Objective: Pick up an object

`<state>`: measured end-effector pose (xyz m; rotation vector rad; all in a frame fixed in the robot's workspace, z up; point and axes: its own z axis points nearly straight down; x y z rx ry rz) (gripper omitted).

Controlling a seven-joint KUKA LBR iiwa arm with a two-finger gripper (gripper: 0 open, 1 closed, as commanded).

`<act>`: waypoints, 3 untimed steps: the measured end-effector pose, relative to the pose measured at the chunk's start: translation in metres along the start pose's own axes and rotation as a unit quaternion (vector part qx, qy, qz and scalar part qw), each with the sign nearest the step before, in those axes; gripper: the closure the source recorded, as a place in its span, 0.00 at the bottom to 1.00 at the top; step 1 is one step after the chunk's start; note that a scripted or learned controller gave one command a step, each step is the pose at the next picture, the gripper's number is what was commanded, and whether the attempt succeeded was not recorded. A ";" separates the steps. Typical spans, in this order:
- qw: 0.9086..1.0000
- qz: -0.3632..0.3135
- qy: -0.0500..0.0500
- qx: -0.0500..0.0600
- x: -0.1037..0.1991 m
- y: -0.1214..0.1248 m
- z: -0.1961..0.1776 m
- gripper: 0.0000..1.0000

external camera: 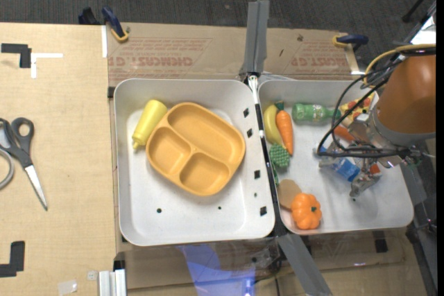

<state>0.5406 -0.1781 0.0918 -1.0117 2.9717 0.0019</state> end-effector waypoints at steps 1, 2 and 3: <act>1.000 -0.016 0.000 0.000 0.028 0.028 0.000 0.00; 1.000 -0.013 -0.001 0.001 -0.093 0.027 -0.001 0.00; 1.000 -0.025 0.000 0.002 -0.140 -0.009 -0.002 0.00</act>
